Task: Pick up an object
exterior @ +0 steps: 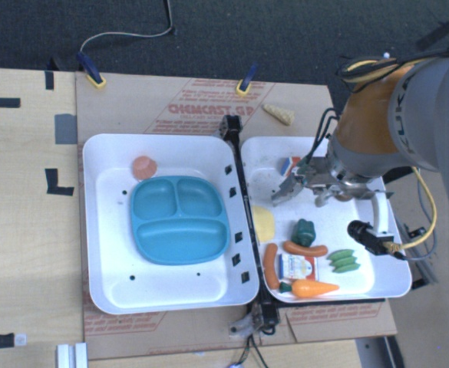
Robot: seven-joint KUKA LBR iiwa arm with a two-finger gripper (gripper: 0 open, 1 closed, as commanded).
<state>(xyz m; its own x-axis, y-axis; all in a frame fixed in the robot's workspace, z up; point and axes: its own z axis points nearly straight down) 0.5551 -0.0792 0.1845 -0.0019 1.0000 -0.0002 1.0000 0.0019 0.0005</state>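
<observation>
My gripper (302, 194) hangs over the upper half of the right bin (385, 282), its two fingers spread, so it is open with nothing between them. Just below it lie a dark green pepper (304, 232) and a yellow piece (264, 223). Further toward the front are a red sausage (306, 249), a second sausage (270, 263), a small white carton (295, 267), an orange carrot (314, 287) and a green pea pod (344, 261). A small red and blue item (289, 165) is partly hidden behind the gripper.
The left bin (101, 282) holds a blue divided plate (181, 218) and a pinkish round item (144, 167). A beige piece (278, 113) lies on the cardboard behind the bins. The arm (378, 121) covers the right bin's far right corner.
</observation>
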